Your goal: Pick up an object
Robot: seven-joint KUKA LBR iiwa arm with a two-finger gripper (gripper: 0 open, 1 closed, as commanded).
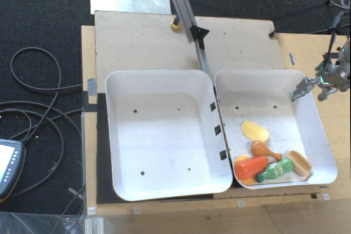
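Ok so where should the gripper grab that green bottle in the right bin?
Probably across the middle of the green bottle, coming straight down. It lies on its side, with the tan boat-shaped piece at one end and the red toy pepper at the other, leaving its long sides freer.

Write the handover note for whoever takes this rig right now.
Gripper: over the right bin's far right rim, jaws spread, nothing between them.
Objects: all bunched in the right bin's near corner: yellow piece, brown drumstick-shaped toy, red piece, green bottle, tan boat-shaped piece.
Left bin: holds no objects.
Done: nothing picked.
Left: descend on one object, grasp, lift.
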